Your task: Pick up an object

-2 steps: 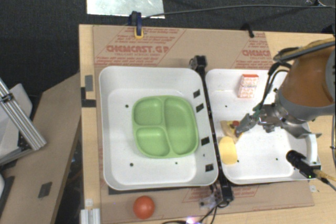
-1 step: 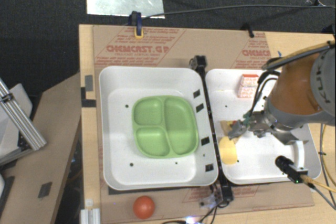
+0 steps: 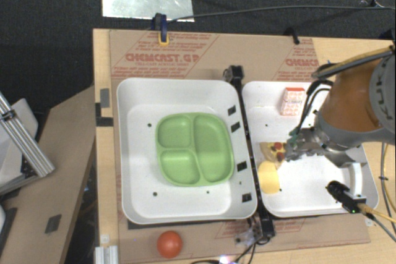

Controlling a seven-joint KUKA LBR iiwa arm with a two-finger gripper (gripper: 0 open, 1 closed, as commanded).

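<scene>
In the right bin (image 3: 322, 207) lie a pale yellow round object (image 3: 269, 178), a small multicoloured item (image 3: 272, 150) just above it, and a red-and-white box (image 3: 291, 101) near the far wall. My gripper (image 3: 296, 146) reaches in from the right and hangs low over the bin's left part, right beside the multicoloured item. The wrist hides how its tip meets that item. The arm's orange band (image 3: 349, 99) sits over the bin's right half.
The left bin (image 3: 133, 195) holds a green divided plate (image 3: 194, 149). A red ball (image 3: 169, 243) rests on the bench in front of the left bin. A black divider (image 3: 244, 145) with clips runs between the bins.
</scene>
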